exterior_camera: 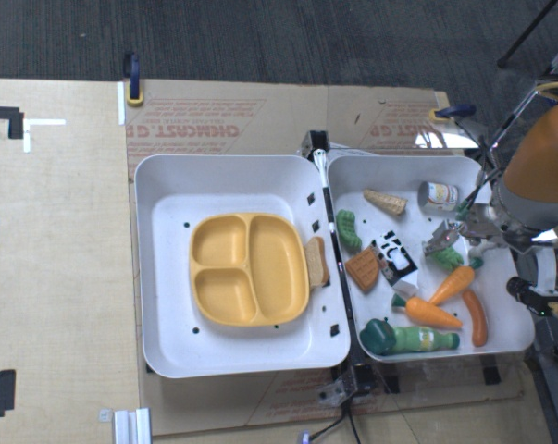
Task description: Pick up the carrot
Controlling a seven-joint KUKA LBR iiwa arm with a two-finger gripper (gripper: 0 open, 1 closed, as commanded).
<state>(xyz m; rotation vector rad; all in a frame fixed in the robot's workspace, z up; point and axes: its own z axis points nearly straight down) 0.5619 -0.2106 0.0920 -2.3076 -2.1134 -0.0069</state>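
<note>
Right bin holds a carrot just below the claw, whose grip I cannot tell.

A grey arm with a broad orange band, thin black cables and a metal claw.

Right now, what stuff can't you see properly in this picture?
- The pincer: too small and blurry in the camera view to tell how its tips stand.
- The arm: cut off by the picture's right edge.
- The two carrots: they cross, so one hides part of the other.
- The small can: its label is too tiny to read.
- The cracker: its left edge is tucked behind the yellow plate.
</note>
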